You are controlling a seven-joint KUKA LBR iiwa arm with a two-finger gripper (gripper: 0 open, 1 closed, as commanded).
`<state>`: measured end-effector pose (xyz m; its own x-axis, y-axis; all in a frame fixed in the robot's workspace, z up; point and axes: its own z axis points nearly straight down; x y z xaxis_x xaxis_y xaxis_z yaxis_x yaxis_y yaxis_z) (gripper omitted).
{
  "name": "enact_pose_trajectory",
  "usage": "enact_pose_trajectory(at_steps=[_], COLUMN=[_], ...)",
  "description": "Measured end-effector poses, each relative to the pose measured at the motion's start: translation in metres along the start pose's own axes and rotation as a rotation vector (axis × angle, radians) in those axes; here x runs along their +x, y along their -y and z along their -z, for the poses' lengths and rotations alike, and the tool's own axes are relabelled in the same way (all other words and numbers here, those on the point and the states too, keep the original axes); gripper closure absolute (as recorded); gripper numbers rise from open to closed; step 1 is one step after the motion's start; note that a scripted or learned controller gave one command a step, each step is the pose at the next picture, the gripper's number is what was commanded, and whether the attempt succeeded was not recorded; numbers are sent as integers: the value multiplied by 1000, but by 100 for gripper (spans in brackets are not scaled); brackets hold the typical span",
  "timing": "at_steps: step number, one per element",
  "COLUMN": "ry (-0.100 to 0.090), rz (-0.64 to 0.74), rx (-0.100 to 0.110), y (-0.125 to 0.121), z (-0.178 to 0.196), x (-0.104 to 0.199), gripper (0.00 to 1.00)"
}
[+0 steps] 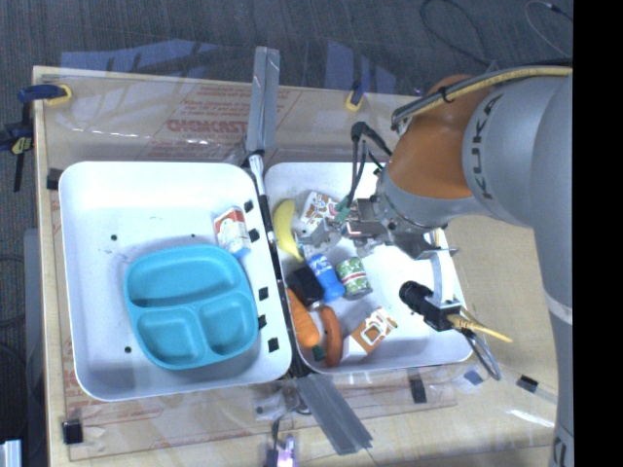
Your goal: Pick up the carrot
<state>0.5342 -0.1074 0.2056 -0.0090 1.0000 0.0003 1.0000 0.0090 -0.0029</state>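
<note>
The left bin [97, 202] holds a blue tray [190, 305] and a small red and white box [230, 229]. In the right bin [443, 353], the carrot [304, 325] lies at the near left corner, by the wall between the bins. It runs long from far to near. A banana [283, 227] lies farther back. The hand [343, 224] is over the clutter; I cannot tell if it is clenched.

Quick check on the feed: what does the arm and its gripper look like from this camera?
The arm is grey and rounded, with an orange band above the wrist and dark KUKA lettering on the grey shell. A yellow cable and thin black cables run along its top. The gripper is a cluster of dark and metallic parts with black wires looping beside it.
</note>
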Motion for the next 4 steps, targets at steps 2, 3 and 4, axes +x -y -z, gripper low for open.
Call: enact_pose_trajectory(at_steps=[2,3,4], ry=[2,4,45], rz=[6,74,412], rx=[0,-3,-35], y=[-1,41,50], z=[10,-115,-103], x=[0,-28,-20], gripper=[0,0,0])
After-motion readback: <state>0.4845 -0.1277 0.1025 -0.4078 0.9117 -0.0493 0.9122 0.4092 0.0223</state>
